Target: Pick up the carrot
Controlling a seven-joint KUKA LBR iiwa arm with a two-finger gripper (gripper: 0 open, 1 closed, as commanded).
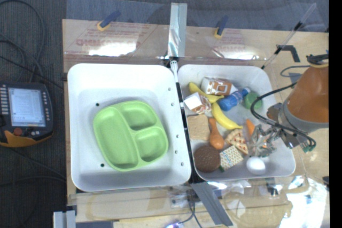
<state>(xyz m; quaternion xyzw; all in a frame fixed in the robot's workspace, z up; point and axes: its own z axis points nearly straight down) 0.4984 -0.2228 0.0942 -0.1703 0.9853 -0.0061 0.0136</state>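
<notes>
The carrot [215, 135] is a short orange piece lying in the middle of the right bin [278, 171], just left of a pizza slice [236, 140] and below a banana [224, 117]. A second small orange piece [249, 126] lies further right. My gripper [262, 139] is down in the bin's right part, among the items beside the pizza slice and above a white egg [256, 164]. It is roughly a hand's width right of the carrot. The orange band of the arm [315, 94] rises behind it.
The right bin also holds a carton [216, 86], a blue bottle [233, 100], a green item [255, 102], a brown cookie [207, 157] and a cracker [231, 156]. A green divided plate [130, 133] lies in the left bin [85, 168].
</notes>
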